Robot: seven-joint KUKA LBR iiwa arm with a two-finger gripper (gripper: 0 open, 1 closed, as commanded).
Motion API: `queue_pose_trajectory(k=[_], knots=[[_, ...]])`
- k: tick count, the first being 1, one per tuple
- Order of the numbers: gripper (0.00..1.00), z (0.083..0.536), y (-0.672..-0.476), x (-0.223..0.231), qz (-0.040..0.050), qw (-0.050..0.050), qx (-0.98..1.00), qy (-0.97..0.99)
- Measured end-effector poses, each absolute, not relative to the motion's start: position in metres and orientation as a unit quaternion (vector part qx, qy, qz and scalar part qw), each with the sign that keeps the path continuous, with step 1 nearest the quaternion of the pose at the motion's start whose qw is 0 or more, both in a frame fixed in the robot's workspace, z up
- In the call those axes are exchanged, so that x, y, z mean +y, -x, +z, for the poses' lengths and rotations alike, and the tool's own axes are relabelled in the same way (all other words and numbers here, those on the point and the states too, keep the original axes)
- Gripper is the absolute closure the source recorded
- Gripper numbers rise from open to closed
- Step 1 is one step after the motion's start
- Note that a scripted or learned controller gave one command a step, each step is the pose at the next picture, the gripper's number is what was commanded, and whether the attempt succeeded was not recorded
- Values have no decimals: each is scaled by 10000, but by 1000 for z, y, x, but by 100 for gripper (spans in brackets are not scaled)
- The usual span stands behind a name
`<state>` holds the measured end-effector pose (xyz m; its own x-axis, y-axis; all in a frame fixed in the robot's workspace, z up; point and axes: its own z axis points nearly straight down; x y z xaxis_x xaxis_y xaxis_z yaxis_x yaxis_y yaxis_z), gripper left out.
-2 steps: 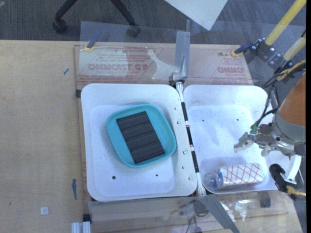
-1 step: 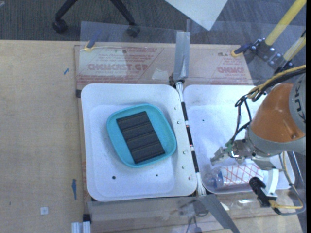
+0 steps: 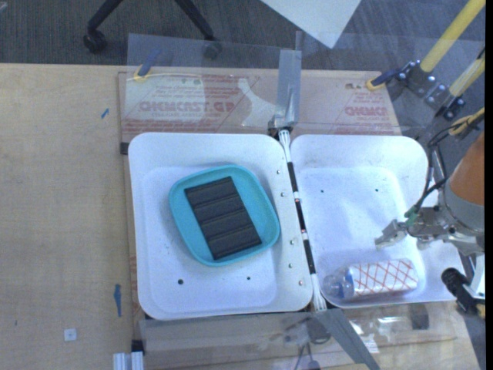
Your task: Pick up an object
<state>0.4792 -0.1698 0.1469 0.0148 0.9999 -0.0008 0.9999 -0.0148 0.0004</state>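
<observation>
A clear bottle with a red-and-white lattice label (image 3: 375, 279) lies on its side along the near edge of the right bin (image 3: 347, 191), its cap pointing left. My gripper (image 3: 397, 233) hangs over the right side of that bin, just above and to the right of the bottle, with nothing seen in it. In the left bin (image 3: 154, 284) a teal square plate (image 3: 185, 199) carries a dark ridged block (image 3: 223, 217).
The arm's grey wrist and orange band (image 3: 466, 183) come in over the right bin's right rim. A divider (image 3: 296, 214) runs between the bins. Yellow-handled tools (image 3: 443, 45) lie at the back right.
</observation>
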Motion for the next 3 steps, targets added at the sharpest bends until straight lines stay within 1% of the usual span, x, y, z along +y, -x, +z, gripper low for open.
queue_pose_trajectory(k=[1,2,3], knots=[[0,147,-479,-170,-1,4,7018,-7124],[0,88,-481,-116,13,31,7758,-6309],[0,147,-483,-204,-2,17,6973,-7168]])
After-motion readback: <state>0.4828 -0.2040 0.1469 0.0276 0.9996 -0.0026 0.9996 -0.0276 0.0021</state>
